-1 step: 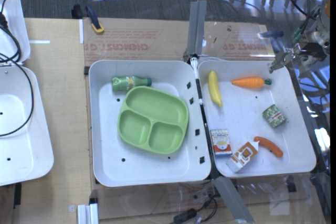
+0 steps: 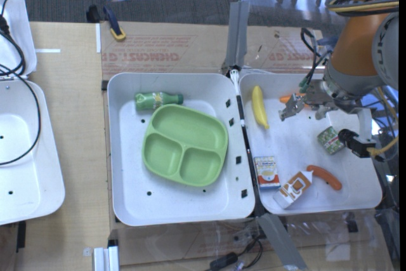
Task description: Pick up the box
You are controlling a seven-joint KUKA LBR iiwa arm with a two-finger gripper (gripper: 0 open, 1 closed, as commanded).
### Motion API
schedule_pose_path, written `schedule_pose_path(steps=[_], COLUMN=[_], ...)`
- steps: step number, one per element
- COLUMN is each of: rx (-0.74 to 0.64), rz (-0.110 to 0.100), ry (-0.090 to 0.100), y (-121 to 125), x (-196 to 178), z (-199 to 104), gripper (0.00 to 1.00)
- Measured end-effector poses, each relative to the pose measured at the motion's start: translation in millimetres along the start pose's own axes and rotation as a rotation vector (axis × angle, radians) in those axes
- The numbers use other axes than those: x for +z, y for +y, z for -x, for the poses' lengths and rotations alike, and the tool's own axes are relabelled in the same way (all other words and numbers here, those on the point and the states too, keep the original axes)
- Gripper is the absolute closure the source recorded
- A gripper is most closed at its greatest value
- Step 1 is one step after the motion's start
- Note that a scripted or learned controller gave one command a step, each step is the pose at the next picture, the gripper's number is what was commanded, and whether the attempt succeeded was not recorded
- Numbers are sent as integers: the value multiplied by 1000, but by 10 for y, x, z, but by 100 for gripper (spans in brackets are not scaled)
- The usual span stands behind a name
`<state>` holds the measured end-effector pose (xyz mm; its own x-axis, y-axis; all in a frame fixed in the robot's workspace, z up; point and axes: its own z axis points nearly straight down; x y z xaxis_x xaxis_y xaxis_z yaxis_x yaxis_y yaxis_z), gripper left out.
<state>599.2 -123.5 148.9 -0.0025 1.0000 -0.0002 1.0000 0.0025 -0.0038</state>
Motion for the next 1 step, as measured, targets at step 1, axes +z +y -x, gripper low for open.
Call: schedule_pose_path(steps=[1], rx=[-162], rz=[1], ry=[0], y=[-870], x=[475], z=[-204], gripper=[0])
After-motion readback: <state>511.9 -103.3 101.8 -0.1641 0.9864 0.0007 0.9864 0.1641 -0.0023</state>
